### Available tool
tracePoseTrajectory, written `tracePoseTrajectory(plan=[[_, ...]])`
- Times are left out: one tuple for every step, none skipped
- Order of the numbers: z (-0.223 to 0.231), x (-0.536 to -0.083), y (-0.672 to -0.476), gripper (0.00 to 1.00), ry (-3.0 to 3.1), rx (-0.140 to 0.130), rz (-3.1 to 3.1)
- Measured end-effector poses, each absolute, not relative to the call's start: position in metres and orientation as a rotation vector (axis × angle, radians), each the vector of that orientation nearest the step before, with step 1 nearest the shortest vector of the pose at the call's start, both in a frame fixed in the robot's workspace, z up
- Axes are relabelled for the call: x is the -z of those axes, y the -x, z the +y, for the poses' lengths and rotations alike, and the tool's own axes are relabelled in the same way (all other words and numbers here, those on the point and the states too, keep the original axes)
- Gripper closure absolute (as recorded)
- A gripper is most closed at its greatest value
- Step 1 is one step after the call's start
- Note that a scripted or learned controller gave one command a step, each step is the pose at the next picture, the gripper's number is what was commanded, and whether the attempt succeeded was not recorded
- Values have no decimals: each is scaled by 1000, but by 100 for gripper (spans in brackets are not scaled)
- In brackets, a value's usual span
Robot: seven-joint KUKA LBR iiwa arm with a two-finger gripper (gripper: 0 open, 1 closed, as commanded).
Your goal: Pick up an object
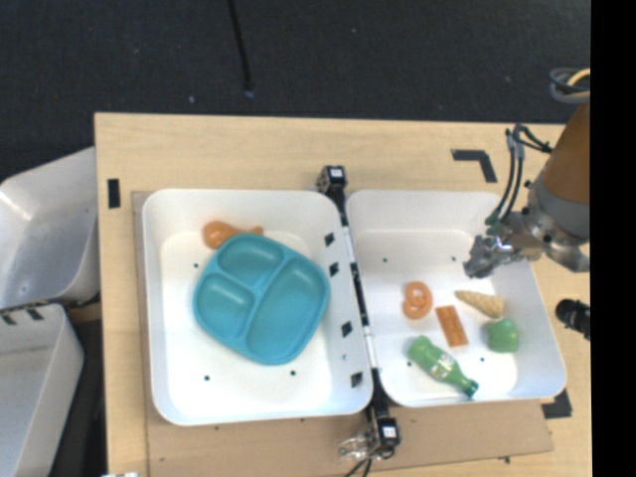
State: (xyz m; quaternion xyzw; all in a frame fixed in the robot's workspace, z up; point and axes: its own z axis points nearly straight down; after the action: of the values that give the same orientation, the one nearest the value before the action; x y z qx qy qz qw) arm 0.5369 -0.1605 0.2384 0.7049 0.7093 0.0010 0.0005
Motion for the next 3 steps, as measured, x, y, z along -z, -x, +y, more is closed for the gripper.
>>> tracePoseTrajectory(plan=[[-108,-229,-535,100,-2215,-1,2229],[-58,-222,-532,100,-2215,-1,2229],[-11,-220,-531,100,-2215,0,2230]])
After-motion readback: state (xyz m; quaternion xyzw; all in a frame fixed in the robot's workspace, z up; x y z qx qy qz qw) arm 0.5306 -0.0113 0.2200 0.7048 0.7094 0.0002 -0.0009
